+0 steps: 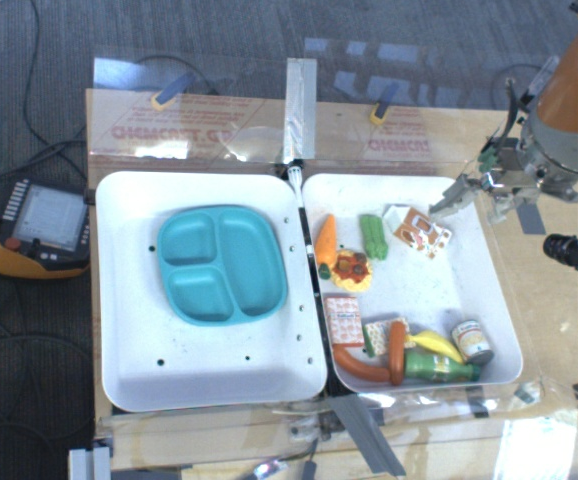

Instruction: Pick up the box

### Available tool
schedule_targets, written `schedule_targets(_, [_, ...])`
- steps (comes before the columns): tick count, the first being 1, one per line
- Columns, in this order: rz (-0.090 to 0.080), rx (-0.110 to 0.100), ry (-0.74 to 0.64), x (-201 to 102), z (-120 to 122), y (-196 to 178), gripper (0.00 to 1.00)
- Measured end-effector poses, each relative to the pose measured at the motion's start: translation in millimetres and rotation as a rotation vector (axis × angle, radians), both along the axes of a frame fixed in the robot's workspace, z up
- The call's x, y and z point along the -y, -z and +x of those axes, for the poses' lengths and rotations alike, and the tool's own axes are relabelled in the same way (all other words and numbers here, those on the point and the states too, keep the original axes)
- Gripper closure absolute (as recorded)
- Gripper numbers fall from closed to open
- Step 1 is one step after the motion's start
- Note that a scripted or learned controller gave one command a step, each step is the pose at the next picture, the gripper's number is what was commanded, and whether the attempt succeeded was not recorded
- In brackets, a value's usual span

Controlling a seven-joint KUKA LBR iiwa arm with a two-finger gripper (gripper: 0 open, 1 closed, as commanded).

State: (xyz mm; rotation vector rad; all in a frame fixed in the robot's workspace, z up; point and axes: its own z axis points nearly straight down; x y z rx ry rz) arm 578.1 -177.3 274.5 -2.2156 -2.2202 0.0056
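Observation:
A small white box with orange print (422, 234) lies tilted in the back right part of the right bin (489, 298). A second flat box with a red and white pattern (343, 319) lies near that bin's left wall. My gripper (487, 206) hangs over the bin's back right corner, just right of and above the white and orange box. Its fingers are spread open, the left fingertip (443, 201) close to the box's upper edge, and nothing sits between them.
The right bin also holds a carrot (327, 238), a green vegetable (373, 236), a round pizza-like toy (352, 269), a sausage (397, 349), a banana (435, 344), a green bottle (439, 368) and a can (472, 339). A teal divided plate (221, 264) lies in the left bin.

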Motion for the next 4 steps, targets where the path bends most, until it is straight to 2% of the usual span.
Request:
schedule_targets(1, [0.003,0.001,-0.314,-27,29,127,0.00])
schedule_targets(2, [0.001,-0.001,-0.145,-91,-15,93,0.00])
schedule_targets(3, [-0.001,-0.002,-0.144,-68,-2,154,0.00])
schedule_targets(4, [0.000,0.010,0.032,-78,-11,175,0.00])
